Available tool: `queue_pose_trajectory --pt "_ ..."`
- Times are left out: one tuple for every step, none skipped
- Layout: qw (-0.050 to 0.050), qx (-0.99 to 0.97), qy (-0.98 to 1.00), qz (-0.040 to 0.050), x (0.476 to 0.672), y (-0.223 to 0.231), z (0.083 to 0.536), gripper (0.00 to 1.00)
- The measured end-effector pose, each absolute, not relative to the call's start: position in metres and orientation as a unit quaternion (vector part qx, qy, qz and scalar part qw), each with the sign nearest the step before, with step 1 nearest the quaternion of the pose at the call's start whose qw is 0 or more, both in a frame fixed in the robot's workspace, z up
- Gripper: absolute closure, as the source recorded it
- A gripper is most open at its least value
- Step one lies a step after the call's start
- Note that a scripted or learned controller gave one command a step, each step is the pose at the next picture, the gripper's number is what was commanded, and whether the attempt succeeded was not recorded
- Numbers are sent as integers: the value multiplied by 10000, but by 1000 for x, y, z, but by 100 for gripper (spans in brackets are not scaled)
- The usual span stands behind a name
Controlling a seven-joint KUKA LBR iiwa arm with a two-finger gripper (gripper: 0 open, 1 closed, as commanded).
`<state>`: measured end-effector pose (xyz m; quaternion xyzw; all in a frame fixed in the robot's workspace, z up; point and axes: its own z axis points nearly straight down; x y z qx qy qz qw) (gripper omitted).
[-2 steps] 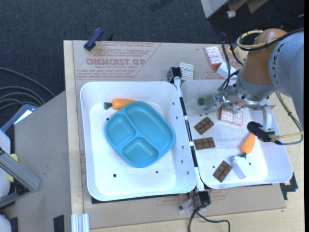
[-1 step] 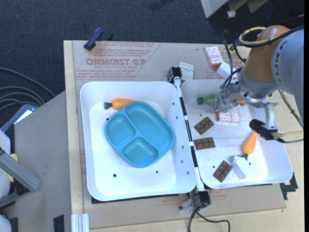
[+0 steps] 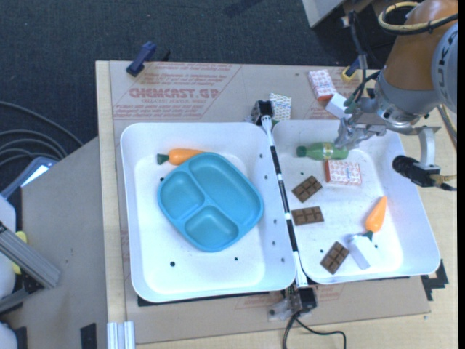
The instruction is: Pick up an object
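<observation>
Hovering over the small green plastic bottle (image 3: pixel 322 151), the two-finger gripper (image 3: pixel 347 138), opening impossible to judge, probably meets a light, stiff, slippery body best pinched mid-length.

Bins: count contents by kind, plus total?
Blue divided plate: 1
Carrots: 2
Chocolate bars: 3
Green bottle: 1
Red-and-white packet: 1
White block: 1
Total: 9
</observation>
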<state>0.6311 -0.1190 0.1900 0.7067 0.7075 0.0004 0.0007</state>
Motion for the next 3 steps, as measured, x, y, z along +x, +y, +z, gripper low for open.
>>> queue_pose_trajectory --pt "1 7068 7074 0 631 -119 189 0" --pt "31 7066 7076 22 634 -108 89 0" --pt "-168 7088 7051 -103 660 -124 82 0"
